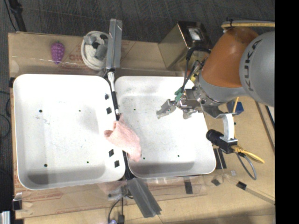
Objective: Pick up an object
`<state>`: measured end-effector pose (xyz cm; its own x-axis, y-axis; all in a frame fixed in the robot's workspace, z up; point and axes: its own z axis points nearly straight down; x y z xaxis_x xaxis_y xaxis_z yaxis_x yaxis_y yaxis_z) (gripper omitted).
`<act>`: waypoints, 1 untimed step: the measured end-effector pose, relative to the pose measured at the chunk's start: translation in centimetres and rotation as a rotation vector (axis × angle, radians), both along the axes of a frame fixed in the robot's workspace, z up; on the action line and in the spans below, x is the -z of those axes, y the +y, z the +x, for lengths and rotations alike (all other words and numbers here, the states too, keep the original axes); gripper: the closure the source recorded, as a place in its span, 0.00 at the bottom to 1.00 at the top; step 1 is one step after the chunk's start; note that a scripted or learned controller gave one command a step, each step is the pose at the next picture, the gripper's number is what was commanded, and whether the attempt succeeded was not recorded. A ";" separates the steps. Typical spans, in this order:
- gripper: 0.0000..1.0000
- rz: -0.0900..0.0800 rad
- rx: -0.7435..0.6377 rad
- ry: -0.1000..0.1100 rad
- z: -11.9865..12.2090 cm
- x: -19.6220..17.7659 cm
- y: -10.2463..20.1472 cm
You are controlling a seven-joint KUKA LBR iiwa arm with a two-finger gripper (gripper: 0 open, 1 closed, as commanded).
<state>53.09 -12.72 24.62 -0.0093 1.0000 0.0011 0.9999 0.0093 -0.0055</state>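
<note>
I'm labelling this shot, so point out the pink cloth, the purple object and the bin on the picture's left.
pink cloth (124, 140): camera view, middle of the crumpled fabric.
purple object (57, 52): camera view, centre of its body.
bin on the picture's left (60, 125): camera view, bare floor.

Bench: tan, board-like top. Two shallow white bins on it side by side, left bin and right bin, inner rims meeting. Behind left bin: small purple lump (knobbly, grape-like). White round thing near it, just behind bins' junction. Brown box behind right bin.
</note>
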 end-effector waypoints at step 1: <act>0.00 -0.001 -0.001 -0.001 0.2 5.6 7.1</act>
